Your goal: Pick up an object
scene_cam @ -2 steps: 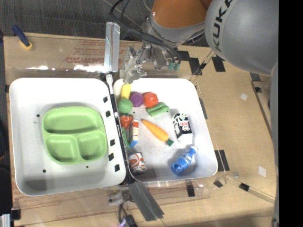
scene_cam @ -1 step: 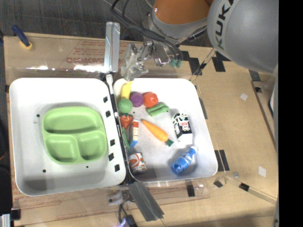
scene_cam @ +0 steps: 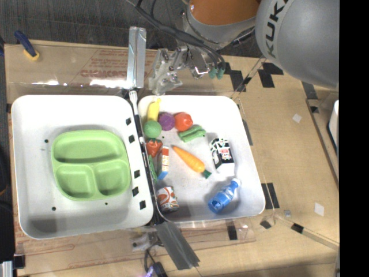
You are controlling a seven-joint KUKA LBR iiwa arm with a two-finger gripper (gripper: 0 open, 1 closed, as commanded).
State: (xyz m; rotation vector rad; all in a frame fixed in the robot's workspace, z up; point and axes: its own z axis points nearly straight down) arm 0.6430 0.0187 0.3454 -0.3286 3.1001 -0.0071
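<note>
The right bin (scene_cam: 245,154) holds several toy foods. A yellow banana (scene_cam: 153,108), a purple grape bunch (scene_cam: 166,120) and a red tomato (scene_cam: 183,120) lie along its back. Below them are a green ball (scene_cam: 152,129), a green pepper (scene_cam: 192,134), an orange carrot (scene_cam: 189,159), a black-and-white milk carton (scene_cam: 221,153), a blue bottle (scene_cam: 223,195) and a small can (scene_cam: 166,199). My gripper (scene_cam: 164,77) hangs above the back edge of this bin, just behind the banana, and nothing is visibly held.
The left bin (scene_cam: 23,154) carries a green divided tray (scene_cam: 90,164). A metal divider post (scene_cam: 136,56) rises between the bins at the back. The arm's big grey and orange body (scene_cam: 259,10) looms over the top right. Cables trail near the gripper.
</note>
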